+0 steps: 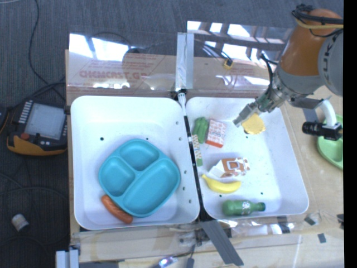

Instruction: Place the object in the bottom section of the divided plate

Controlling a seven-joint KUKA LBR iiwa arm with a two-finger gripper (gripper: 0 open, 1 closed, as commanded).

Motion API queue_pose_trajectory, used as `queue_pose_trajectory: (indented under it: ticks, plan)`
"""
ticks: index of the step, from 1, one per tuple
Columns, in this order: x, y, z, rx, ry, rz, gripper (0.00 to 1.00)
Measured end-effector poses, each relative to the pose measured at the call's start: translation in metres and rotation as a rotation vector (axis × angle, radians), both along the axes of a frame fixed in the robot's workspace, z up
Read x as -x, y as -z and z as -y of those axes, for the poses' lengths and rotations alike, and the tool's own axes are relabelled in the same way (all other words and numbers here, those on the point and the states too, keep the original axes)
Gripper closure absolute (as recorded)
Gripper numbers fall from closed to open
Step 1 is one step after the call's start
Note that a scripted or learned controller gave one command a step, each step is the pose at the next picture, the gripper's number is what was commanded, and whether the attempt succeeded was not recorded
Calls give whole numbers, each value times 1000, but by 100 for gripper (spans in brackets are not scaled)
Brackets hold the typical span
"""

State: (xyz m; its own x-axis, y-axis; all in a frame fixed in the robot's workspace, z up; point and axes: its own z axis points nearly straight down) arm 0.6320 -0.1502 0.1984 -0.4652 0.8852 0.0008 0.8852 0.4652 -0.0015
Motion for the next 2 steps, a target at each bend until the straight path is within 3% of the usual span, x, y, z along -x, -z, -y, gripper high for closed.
queue_pose_trajectory:
  ticks: [1, 2]
  plan:
    - [20, 17, -104, -2, -296, -1, 100]
    - [20, 17, -103, -2, -296, 0, 0]
